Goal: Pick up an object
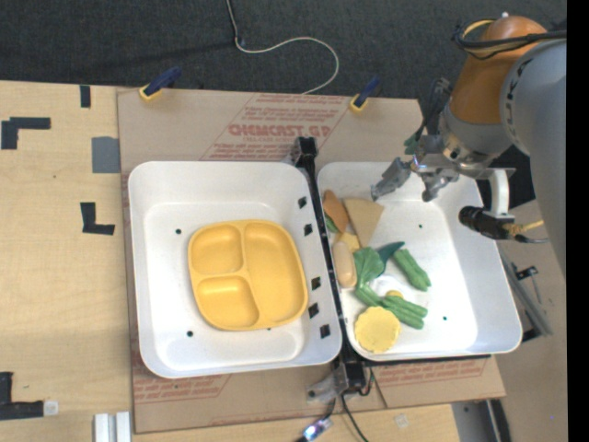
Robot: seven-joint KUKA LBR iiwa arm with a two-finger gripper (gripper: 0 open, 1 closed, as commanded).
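The gripper [411, 182] is seen open and empty near the upper rim of the right bin [479, 334]. The toy foods [373, 270] are gathered at its left wall; bare floor is left on the right.

The arm [543, 90] is a thick, rounded thing in smooth light grey, with a glossy orange band [483, 81] wrapped round it just above the wrist. Below the band sits a cluster of darker metal parts. From there the gripper [412, 184] ends in two slim grey fingers [388, 182]. A black fitting [483, 221] with a thin cable sticks out beside the wrist.
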